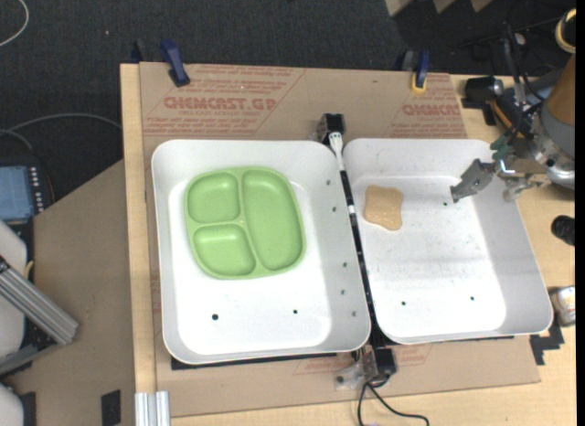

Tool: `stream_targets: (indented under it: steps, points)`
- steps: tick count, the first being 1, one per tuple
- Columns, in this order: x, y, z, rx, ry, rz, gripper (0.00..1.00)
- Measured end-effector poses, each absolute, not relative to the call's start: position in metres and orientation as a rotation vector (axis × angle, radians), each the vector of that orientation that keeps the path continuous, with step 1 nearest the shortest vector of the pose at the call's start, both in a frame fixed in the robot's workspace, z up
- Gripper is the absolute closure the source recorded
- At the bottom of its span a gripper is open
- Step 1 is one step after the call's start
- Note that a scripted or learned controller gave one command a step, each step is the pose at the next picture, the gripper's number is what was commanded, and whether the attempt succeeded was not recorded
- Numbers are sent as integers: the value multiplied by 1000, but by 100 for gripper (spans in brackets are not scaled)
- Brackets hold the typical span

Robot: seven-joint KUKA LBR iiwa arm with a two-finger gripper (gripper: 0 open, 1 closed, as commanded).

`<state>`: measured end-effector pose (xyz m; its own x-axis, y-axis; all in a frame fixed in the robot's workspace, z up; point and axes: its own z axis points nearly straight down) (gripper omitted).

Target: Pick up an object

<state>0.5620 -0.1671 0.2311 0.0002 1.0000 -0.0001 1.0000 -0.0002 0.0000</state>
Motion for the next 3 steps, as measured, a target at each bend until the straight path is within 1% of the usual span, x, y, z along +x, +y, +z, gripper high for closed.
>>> stream_targets:
  steps: [1, 2, 3]
  points:
    - [589, -123, 409, 2200, 2216, 21, 0]
    - [587, -125, 409, 2215, 2219, 3, 100]
    - [563, -66, 348, 2221, 2233, -6, 100]
